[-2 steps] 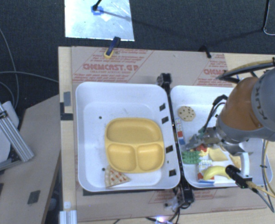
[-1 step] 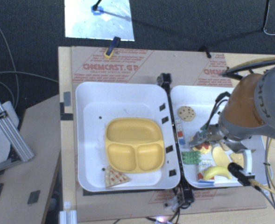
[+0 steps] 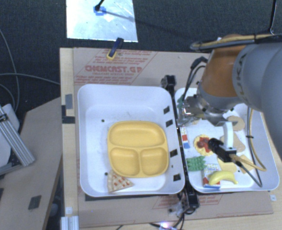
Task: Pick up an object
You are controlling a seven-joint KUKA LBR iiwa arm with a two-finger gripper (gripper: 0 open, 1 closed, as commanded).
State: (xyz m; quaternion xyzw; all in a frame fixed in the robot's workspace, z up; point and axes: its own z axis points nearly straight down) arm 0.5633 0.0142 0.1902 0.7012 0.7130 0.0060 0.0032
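Observation:
My gripper (image 3: 186,109) hangs over the upper left part of the right bin (image 3: 270,176), close to the wall between the bins, under the grey and orange wrist. Toy food lies in that bin below it: a red and yellow piece (image 3: 202,143), a green leafy piece (image 3: 196,164), a yellow banana (image 3: 222,177) and a small white carton (image 3: 210,168). A tan round piece (image 3: 237,123) lies to the right of the wrist. Nothing shows between the gripper and these items.
The left bin (image 3: 90,128) holds a yellow divided plate (image 3: 138,147) and a pizza slice (image 3: 118,181) at its front edge. Black clips (image 3: 169,123) line the wall between the bins. The arm covers the upper right bin.

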